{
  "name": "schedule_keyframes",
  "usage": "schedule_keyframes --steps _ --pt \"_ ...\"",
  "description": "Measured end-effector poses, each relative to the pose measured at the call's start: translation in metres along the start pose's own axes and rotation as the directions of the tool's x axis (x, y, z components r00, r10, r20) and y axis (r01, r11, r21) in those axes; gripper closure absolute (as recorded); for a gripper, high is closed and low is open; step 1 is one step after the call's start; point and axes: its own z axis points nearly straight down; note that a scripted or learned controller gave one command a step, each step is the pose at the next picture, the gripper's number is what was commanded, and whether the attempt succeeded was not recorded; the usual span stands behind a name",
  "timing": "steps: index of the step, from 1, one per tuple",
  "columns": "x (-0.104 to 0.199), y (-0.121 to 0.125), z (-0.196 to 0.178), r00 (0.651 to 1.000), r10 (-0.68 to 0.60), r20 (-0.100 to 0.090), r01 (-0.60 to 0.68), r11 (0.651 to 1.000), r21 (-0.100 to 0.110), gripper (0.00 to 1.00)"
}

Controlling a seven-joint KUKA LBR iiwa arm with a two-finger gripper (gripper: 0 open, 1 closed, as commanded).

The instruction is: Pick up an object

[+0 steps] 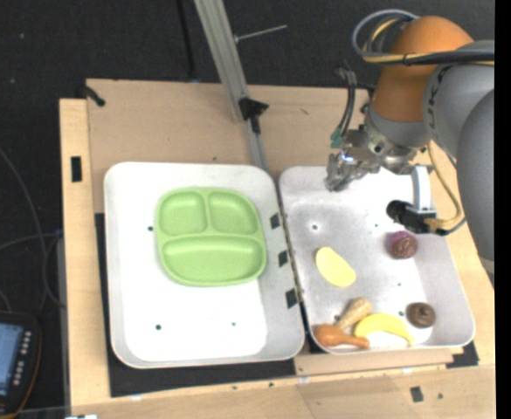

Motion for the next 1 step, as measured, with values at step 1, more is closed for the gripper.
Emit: schedule_keyframes --steps 1 --pt "-0.0019 0.0015 -0.0476 1.000 -0.004 0.000 0.004 1.000 -0.001 1.00"
